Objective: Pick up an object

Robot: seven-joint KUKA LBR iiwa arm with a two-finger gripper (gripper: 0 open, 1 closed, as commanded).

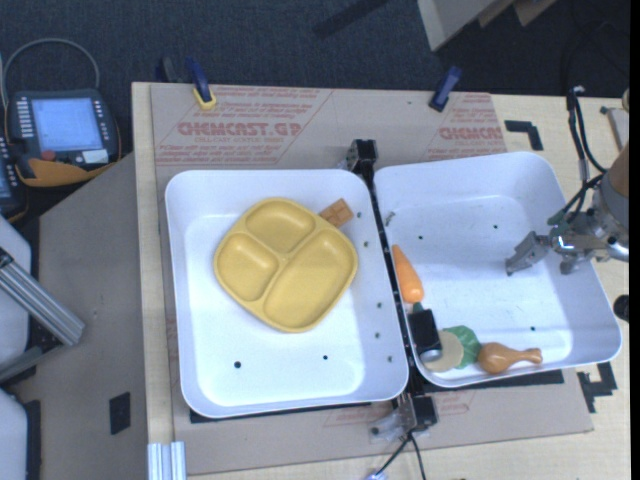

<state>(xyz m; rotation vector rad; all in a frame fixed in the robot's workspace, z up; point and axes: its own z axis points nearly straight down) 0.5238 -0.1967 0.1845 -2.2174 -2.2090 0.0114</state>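
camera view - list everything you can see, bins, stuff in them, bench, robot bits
white bins: 2, white, side by side on the bench
divided plate: 1, yellow, in the left bin
wooden block: 1, tan, left bin, at the plate's upper right edge
carrot: 1, orange, right bin, along its left wall
black object: 1, black, right bin, below the carrot
green and beige item: 1, green and beige, right bin, lower left corner
drumstick: 1, brown, right bin, bottom edge
clamps: 2, blue, bench top edge
cardboard sheet: 1, tan with red print, under the bins
pendant: 1, grey with screen, left of bench
gripper: 1, grey, over the right bin's right side
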